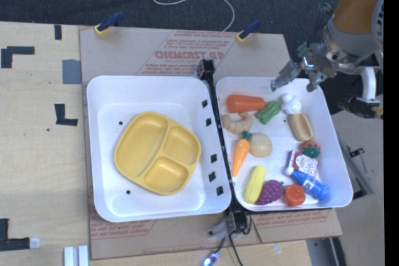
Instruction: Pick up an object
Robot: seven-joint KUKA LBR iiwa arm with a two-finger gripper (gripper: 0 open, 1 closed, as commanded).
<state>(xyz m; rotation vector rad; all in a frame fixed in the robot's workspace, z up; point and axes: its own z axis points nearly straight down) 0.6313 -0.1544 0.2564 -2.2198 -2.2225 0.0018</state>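
My gripper (295, 80) hangs open over the far edge of the right bin (333, 128), with nothing between its fingers. Below it the bin holds toy food: a red-orange carrot piece (244, 103), a green pepper (268, 112), a white garlic-like piece (290, 103), a bread roll (300, 126), a small carrot (239, 156), a beige ball (260, 145), a corn cob (254, 184), purple grapes (270, 191), a tomato (294, 195), a blue bottle (310, 185) and a red-and-white carton (302, 164).
The left bin (100, 134) holds a yellow divided plate (157, 152). A black divider (215, 134) runs between the bins. Yellow-and-blue clamps (107, 23) (247, 30) grip the cardboard at the back, and a white cable (187, 0) loops behind.
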